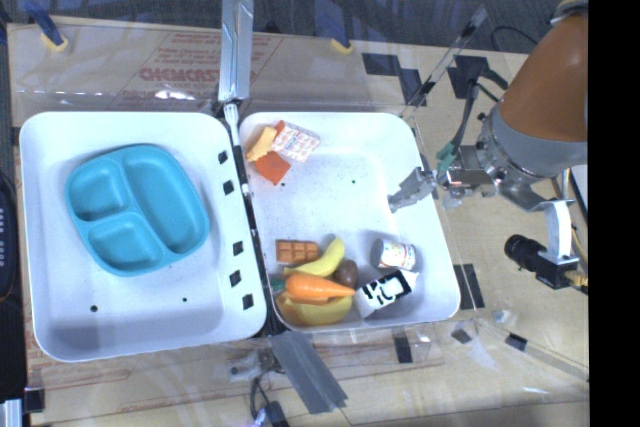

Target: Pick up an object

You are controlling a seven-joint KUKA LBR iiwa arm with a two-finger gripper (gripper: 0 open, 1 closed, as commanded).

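Two white bins sit side by side on the bench. The left bin (40, 215) carries one thing: a blue divided plate (137, 206) with three compartments, lying flat toward its upper left.

Over in the right bin (335, 140), the toys sit in two clusters. At the top left corner, three pieces are bunched together: a yellow wedge (259, 142), a pale cracker-like card (297, 143) just beside it, and an orange-red block (274, 168) just below them. Along the bottom wall there's the bigger pile: one brown waffle piece (297, 251), one yellow banana (322, 260) curving across it, one orange carrot (318, 290) lying on a second yellow fruit piece (310, 312), and a dark brown round item (346, 272) tucked between banana and carrot. To their right stand one small white cup (397, 255) with an orange label and one black-and-white box (385, 290), touching each other.

The gripper (409, 188) hangs over the right rim of the right bin, well apart from both clusters. Nothing sits between its fingers, though how far apart they stand I can't make out. The arm (545, 85), with its orange band, comes in from the right.
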